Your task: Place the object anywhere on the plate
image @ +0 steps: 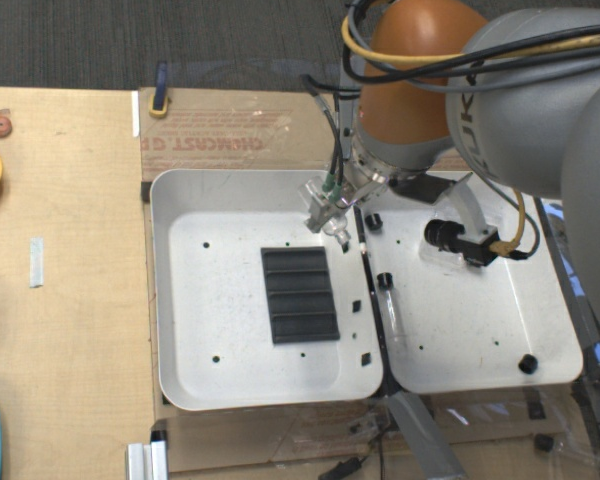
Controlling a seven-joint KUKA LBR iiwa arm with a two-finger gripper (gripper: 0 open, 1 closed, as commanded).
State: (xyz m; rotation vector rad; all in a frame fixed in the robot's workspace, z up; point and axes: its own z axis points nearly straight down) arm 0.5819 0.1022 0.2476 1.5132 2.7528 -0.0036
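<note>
white left bin (180,268): one black ribbed slab (300,294) lying flat mid-floor. white right bin (540,308): small black object (527,364) near front right corner. gripper (332,213) above left bin's rear right; finger state cannot be told.

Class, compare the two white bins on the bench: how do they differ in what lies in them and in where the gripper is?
1. The left bin holds a black ribbed slab near its middle; the right bin holds only a small dark piece near its lower right corner.
2. The gripper hangs over the left bin's upper right part, not over the right bin.
Both are shallow, white and side by side.
</note>
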